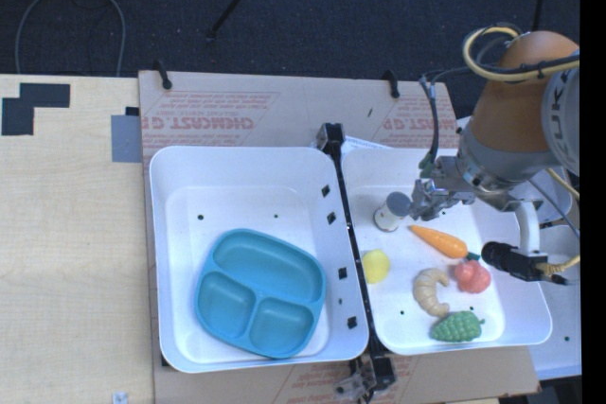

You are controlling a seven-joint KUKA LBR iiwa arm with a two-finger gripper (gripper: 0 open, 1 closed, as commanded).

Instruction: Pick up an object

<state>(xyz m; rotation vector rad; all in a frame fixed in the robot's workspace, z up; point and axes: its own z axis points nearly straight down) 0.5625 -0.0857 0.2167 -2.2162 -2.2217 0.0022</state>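
Observation:
The right bin [530, 322] holds a small grey-and-cream cylinder [391, 211], an orange carrot [438, 240], a yellow ball-like item [376, 266], a beige croissant shape [432, 289], a red tomato-like item [472, 276] and a green bumpy item [455, 326]. My gripper [429, 200] hangs over the upper middle of that bin, just above the carrot and to the right of the cylinder. Nothing shows between its fingers.
The left bin [175, 203] holds a blue divided plate [259, 291]. A black divider [343, 232] runs between the bins. Cardboard [246, 114] lies behind them and a wooden bench top [66, 241] spreads to the left.

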